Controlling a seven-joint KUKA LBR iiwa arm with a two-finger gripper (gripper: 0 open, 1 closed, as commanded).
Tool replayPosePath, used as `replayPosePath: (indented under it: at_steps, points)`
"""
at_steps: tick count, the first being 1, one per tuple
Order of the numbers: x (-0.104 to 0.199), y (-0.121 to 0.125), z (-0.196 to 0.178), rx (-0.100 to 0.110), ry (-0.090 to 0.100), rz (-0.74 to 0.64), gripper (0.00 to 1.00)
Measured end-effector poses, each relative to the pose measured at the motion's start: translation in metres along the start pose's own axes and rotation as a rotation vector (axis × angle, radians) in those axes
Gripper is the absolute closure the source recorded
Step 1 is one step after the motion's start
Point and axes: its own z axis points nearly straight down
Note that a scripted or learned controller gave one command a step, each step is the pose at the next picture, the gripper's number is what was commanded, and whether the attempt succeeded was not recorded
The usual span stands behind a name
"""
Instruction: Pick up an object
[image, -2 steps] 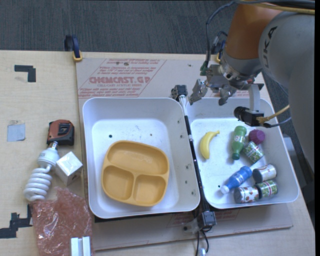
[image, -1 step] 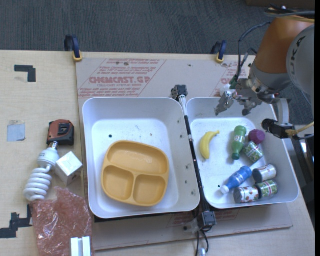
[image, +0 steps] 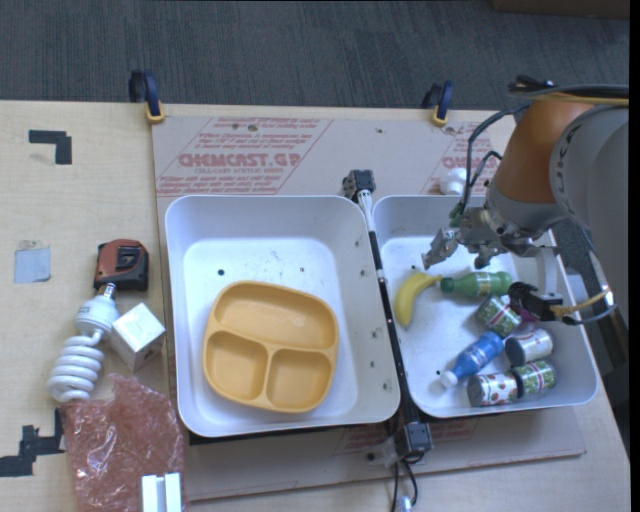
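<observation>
gripper hovers over curved yellow banana in right bin.

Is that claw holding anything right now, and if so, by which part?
Nothing shows between its fingers. The claw hangs over the right bin, above the banana and beside the green bottle, without gripping either.

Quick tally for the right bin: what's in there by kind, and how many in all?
Banana: 1
Green bottle: 1
Blue bottle: 1
Cans: 4
Total: 7
The pincer hangs over the bin's back part, just above the banana and green bottle.
</observation>
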Motion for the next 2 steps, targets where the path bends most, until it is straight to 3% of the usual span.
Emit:
replayPosePath:
  at_steps: [1, 2]
  points:
    - [-0.086, 0.024, -0.001, -0.001, 0.006, -0.005, 0.0]
    - [-0.071, -0.009, 0.0, -0.001, 0.0, 0.0, 0.0]
